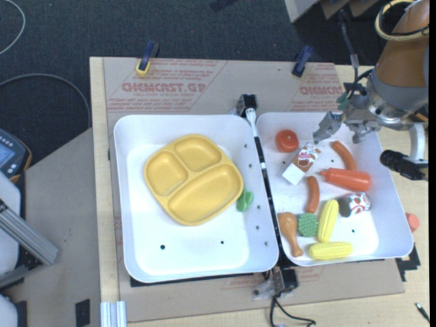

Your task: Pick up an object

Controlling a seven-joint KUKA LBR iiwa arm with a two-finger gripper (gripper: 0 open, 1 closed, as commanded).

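Over right white bin, hovering spread: gripper; just below it, lying crosswise, tip pointing right: carrot.

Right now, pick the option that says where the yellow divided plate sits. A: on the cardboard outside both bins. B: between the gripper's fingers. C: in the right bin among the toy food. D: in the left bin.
D: the yellow divided plate lies flat on the floor of the left bin, with a small green piece at its right edge.
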